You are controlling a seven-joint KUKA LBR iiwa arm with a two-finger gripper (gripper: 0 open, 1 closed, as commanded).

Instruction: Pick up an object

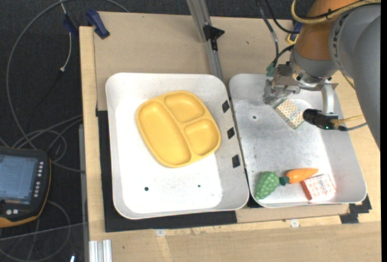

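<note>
My gripper (273, 95) hangs low over the far end of the right bin (284, 146). Just to its lower right, a small beige block with a dotted pattern (290, 114) lies on the bin floor, close to the gripper or touching it; I cannot tell which. Near the bin's front edge lie a toy carrot (300, 175) with a green leafy top (266, 184) and a small red and white box (318, 187).
The left bin (127, 182) holds a yellow divided plate (178, 127). A metal pole (196, 0) slants up from between the bins at the back. Black clips (230, 132) sit along the seam between the bins. The arm's orange band (317, 31) rises above the gripper.
</note>
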